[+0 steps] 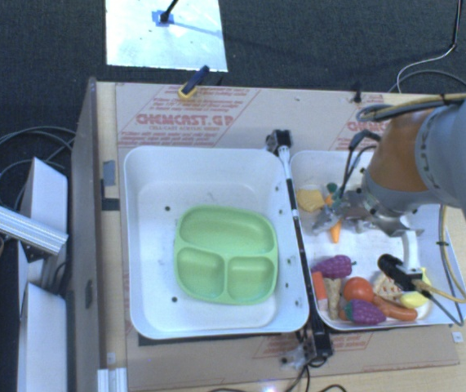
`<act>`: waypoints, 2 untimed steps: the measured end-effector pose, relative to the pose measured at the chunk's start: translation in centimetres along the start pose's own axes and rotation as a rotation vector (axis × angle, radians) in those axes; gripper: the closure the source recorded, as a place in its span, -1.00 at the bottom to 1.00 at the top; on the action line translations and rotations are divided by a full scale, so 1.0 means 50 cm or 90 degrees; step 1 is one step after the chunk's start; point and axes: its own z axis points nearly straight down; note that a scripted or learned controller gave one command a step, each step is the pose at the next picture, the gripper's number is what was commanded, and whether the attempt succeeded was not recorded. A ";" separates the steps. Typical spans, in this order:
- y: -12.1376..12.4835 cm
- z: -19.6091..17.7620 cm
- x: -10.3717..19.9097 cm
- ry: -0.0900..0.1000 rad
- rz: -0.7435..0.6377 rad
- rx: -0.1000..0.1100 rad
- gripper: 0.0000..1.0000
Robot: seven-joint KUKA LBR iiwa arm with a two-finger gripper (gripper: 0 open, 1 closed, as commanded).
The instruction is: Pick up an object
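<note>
Nearest, two purple plastic grape bunches (333, 265), a red tomato (358, 289) and an orange carrot (395, 309) lie in the right white bin (454, 274). Behind them, the grey arm (437, 158) bends down into it; its gripper (336, 216) is in view, grip unclear. One green divided plate (226, 254) sits in the left white bin (147, 194).

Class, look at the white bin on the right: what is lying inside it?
The right bin holds toy food: purple grapes, a tomato, a carrot. The gripper and arm cover the part beneath them.

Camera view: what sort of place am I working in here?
Probably a robot lab bench for grasping trials: two white bins on a cardboard sheet, toy food, and loose cables on dark carpet.
</note>
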 end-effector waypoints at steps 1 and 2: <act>0.001 -0.021 0.000 0.000 -0.001 -0.001 1.00; -0.071 -0.201 0.107 0.000 -0.001 -0.001 1.00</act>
